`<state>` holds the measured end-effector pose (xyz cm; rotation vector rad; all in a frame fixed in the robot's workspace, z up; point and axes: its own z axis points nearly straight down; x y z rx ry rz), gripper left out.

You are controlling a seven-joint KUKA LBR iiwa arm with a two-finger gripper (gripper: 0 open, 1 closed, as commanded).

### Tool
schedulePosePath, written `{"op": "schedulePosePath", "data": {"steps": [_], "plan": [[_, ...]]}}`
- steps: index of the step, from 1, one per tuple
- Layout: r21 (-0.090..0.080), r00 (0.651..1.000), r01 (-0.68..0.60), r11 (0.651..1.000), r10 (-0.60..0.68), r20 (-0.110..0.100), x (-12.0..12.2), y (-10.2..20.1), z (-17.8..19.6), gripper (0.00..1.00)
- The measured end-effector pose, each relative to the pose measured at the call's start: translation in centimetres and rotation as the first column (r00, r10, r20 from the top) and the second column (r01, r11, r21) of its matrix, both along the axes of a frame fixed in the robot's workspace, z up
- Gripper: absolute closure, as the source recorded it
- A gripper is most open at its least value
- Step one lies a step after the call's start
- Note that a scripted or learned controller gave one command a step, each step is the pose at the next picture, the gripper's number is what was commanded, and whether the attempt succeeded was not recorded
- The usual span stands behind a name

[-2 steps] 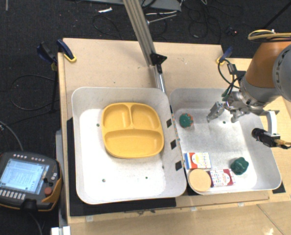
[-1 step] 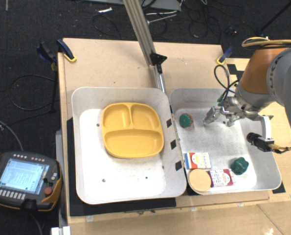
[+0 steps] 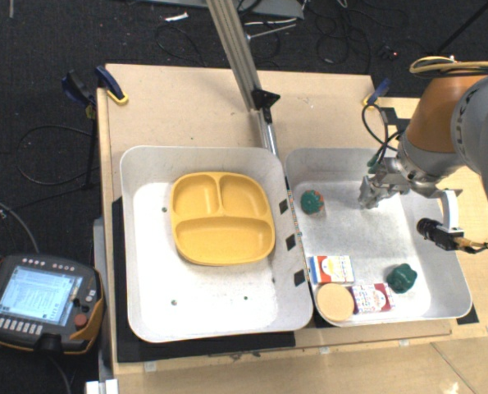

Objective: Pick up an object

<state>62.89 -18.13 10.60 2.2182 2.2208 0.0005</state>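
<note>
Gripper [image 3: 373, 194] hangs over the right bin [image 3: 440, 302], finger state hidden; small green ball [image 3: 312, 203] lies near, to its left, probably light and soft, best pinched across its middle

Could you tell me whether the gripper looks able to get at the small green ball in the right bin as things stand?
Probably yes: the gripper hangs over the right bin, the green ball lies apart on bare floor beside it, with nothing between.
</note>
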Motion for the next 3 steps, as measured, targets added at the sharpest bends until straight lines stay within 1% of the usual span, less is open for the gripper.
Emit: {"op": "schedulePosePath", "data": {"steps": [1,2,3], "plan": [[0.0,1.0,0.0,1.0,0.0,0.004,0.2,-0.3,4.3,1.0],[0.0,1.0,-0.003,1.0,0.003,0.005,1.3,0.3,9.7,1.0],[0.0,1.0,-0.002,1.0,0.002,0.003,1.4,0.4,12.8,1.0]]}}
